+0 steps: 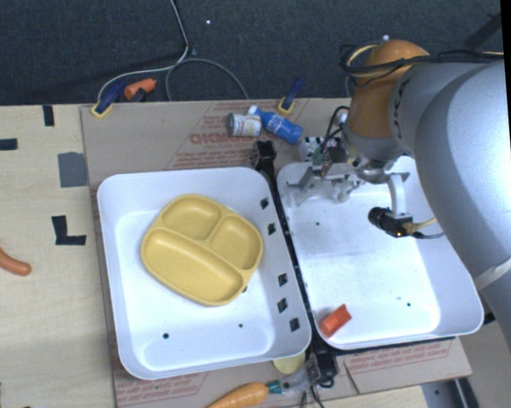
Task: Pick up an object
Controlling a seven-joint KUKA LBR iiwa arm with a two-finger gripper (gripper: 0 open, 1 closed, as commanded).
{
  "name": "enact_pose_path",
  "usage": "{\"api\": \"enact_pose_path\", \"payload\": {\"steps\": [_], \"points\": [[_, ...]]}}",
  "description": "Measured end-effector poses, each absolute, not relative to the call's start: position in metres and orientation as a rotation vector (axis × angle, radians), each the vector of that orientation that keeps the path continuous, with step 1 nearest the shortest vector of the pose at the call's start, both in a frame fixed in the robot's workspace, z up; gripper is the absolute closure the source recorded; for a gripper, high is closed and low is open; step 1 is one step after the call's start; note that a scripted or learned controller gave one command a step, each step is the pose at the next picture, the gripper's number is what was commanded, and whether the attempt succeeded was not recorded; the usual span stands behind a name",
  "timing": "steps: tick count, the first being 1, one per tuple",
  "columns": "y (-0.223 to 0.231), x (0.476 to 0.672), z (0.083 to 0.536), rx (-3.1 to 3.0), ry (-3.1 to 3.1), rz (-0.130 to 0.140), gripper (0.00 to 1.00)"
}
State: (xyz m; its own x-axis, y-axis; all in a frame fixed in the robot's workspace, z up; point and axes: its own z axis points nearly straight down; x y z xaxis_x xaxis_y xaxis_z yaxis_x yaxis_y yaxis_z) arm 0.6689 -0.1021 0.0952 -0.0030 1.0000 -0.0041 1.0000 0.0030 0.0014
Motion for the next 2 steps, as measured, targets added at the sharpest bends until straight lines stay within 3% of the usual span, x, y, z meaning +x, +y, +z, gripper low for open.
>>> {"api": "enact_pose_path", "payload": {"steps": [2], "points": [[-0.093, 0.668, 0.086, 2.219, 2.223, -0.003, 0.00]]}}
